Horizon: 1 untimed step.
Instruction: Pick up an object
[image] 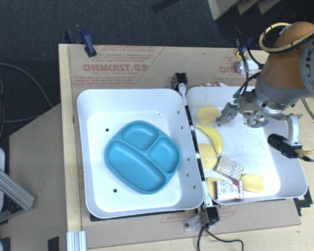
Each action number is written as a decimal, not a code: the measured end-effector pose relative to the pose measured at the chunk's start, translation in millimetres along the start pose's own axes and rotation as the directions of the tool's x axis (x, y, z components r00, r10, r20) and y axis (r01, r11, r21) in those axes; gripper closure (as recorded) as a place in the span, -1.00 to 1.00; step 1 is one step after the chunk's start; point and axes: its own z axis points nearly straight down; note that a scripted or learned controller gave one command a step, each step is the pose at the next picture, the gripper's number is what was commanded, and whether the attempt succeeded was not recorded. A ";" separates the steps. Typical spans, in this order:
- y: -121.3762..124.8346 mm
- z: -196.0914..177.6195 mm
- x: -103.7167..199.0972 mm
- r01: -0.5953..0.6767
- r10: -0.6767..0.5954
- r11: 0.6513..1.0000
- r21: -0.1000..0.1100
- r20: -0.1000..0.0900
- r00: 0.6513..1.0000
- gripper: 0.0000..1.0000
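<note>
The cardboard-covered worktop (146,61) bears two white bins side by side: left bin (89,140), right bin (290,184).

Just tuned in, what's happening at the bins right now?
The arm is reaching in over the right bin, with its gripper hovering near the bin's far end, just beside a pale yellow piece. Nothing is visibly between its fingers, so no pick has happened yet. Below it lie a banana, a patterned packet, a red and white box and a lemon-like piece. The left bin holds a blue divided plate.
</note>
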 end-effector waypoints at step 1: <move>2.5 84.9 11.8 0.000 0.000 1.000 -0.002 0.000 1.000 -1.00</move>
